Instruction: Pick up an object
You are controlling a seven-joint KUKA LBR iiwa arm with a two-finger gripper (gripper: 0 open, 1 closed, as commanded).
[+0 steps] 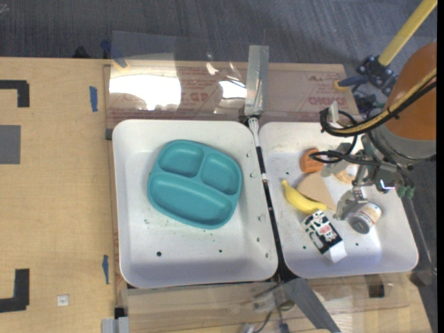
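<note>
Hovering low over the right bin, I am bringing my hand down into a tight cluster of objects, and that crowding is the main risk. A banana is lying just to the left of my hand, a tan, flattish piece is sitting just beyond it and touching the banana, and a black-and-white patterned block is resting just below and to the left. A small round can-like object is sitting right beside my hand on the other side. With everything packed this close, I judge my hand could land on two objects at once, nudge the banana aside, or pinch an edge and let it slip.

An orange piece is lying farther off, beyond the tan one. The teal divided plate is well apart, in the left bin.

My arm is reaching in from the right, wrist bent downward, cables looping above it. I cannot tell whether my hand is open or closed, and nothing is visibly gripped in it.
</note>
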